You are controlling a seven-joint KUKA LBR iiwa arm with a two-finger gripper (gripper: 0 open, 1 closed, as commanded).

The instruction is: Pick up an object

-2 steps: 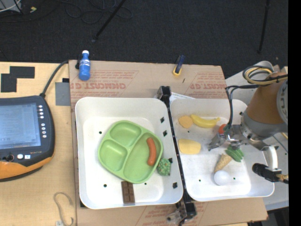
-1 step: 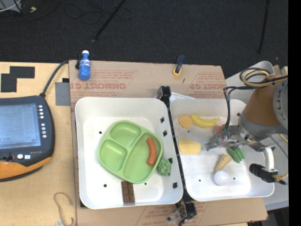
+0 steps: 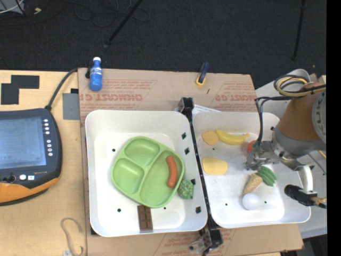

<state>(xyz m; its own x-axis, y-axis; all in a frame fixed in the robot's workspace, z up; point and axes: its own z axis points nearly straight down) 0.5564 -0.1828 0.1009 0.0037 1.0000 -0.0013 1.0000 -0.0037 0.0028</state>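
Cardboard (image 3: 160, 92) under bins reads mirrored "CHEMCRZT".

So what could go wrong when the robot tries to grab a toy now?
1. The tool is low in the right bin, where a green toy, a cone and a white ball lie close together. It might catch two at once, or just push one away.
2. The ball is round, so a bump could make it roll.
3. The banana lies farther off, probably safe.
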